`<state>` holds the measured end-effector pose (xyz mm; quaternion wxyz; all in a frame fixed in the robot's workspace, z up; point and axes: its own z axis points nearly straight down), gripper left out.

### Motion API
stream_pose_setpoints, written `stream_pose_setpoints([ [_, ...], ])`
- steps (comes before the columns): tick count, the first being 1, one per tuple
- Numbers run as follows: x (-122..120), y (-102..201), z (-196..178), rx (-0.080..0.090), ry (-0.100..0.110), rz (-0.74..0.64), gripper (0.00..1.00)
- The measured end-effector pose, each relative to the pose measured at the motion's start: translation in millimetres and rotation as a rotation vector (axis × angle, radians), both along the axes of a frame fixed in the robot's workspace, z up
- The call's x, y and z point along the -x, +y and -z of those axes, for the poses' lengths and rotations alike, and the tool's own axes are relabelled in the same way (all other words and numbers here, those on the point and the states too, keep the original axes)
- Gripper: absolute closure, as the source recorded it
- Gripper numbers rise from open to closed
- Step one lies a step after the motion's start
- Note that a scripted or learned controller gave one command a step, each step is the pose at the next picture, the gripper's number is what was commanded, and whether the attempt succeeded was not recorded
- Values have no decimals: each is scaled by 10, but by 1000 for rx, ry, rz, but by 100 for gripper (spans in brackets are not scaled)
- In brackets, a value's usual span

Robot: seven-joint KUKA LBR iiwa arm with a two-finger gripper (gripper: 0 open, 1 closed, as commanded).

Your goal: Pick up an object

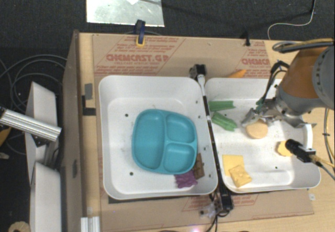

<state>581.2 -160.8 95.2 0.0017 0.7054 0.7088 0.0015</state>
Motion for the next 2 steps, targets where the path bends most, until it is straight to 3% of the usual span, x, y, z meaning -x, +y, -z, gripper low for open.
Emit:
stream_pose_setpoints([
  [1,-201,679,106,1,0,-4,100],
  [2,172,1331,-920,-2,4,-3,100],
])
